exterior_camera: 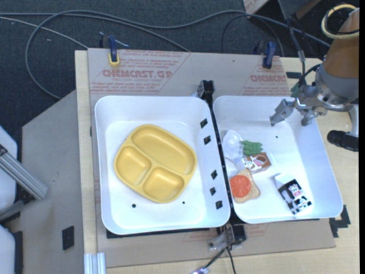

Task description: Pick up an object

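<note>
The hand (292, 112) is hovering over the right bin's (319, 153) far edge, fingers spread, pinching nothing; a yellow plate (155, 162) is lying in the left bin (108, 153).

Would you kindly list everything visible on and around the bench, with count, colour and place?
left bin: one, white, left half of bench
divided tray: one, yellow, inside left bin
right bin: one, white, right half of bench
toy sandwich: one, red and tan, right bin near divider
green piece: one, green, right bin
clear wrapper: one, translucent white, beside green piece
small carton: one, black and white, right bin's lower right
clamps: two, blue, bench's far edge
arm: one, grey and orange, upper right
end effector: one, grey, above right bin's far edge
</note>
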You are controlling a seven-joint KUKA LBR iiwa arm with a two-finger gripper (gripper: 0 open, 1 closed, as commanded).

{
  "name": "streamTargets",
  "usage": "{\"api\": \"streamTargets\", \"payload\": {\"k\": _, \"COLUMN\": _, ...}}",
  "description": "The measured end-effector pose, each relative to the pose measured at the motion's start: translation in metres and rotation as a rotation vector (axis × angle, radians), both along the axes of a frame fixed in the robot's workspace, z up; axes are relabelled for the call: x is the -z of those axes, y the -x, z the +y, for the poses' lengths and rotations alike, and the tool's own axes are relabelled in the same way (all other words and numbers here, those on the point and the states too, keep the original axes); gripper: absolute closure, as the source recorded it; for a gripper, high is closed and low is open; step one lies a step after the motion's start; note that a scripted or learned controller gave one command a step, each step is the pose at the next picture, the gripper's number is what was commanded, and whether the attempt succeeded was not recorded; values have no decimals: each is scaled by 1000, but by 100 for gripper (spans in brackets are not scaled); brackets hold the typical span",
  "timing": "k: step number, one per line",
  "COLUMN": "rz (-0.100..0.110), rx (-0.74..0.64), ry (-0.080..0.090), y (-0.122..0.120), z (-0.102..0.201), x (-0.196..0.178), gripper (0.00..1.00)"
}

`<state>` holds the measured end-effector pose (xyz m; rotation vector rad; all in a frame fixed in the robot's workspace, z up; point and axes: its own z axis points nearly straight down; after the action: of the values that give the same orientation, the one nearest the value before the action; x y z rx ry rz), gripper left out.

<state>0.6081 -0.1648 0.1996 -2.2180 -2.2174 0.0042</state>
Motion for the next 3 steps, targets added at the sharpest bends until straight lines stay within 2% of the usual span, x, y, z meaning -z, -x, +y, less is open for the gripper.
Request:
{"api": "streamTargets", "payload": {"k": 1, "rz": 0, "rx": -2, "ry": 0, "y": -3, "z": 8, "x": 47, "gripper": 0}}
{"api": "streamTargets", "payload": {"k": 2, "rz": -1, "rx": 0, "ry": 0, "y": -2, "z": 11, "x": 110, "gripper": 0}}
{"api": "streamTargets", "payload": {"k": 3, "rz": -8, "rx": 0, "ry": 1, "y": -3, "z": 10, "x": 95, "gripper": 100}}
